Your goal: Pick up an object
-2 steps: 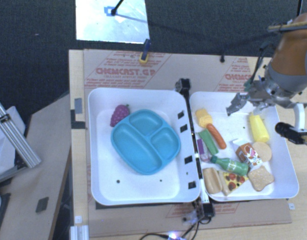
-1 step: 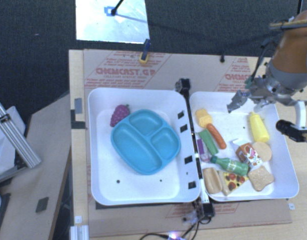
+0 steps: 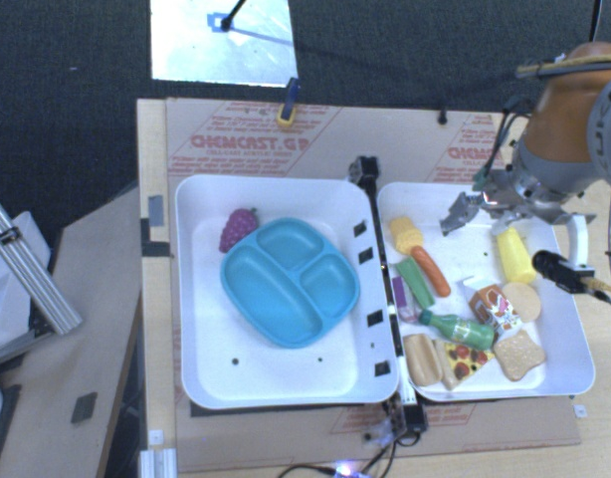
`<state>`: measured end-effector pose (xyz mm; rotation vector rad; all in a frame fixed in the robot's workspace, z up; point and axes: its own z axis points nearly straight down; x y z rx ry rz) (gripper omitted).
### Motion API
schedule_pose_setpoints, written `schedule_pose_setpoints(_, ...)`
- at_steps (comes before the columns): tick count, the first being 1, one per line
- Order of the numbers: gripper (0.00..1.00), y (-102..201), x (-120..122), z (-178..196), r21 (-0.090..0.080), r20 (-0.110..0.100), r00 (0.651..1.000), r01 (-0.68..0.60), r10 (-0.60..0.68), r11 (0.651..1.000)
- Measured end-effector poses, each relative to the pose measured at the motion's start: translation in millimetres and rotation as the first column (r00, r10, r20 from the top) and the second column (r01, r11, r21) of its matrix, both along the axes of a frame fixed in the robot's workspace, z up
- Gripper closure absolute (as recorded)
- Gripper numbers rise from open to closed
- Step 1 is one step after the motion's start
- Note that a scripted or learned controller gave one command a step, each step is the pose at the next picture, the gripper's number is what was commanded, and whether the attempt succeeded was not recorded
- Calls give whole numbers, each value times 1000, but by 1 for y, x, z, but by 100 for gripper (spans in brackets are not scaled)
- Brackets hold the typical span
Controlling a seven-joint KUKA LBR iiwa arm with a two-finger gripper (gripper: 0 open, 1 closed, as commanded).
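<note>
Arm poised over the crowded right-hand bin, nothing picked yet.

The blue plastic divided tray [image 3: 289, 281] lies in the left bin; right of it toy foods crowd together, and the grey two-finger gripper [image 3: 470, 210], splayed and empty, could nudge the orange toy carrot [image 3: 431, 272] or pinch two pieces.

Robotics lab bench, not a kitchen: my grey-and-orange arm [image 3: 574, 118] reaches over two white bins [image 3: 286, 391] clipped side by side on a cardboard sheet printed CHEMCAST GP [image 3: 251, 139], toy plastic food [image 3: 460, 329] in one, bare aluminium framing [image 3: 27, 277] at the left, loose cables [image 3: 335, 466] along the front edge
</note>
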<state>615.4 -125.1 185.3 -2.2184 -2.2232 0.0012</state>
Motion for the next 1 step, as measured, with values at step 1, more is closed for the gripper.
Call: schedule_pose_setpoints(1,0,8,-1,-60,1,-2,1000,-1,1,1000)
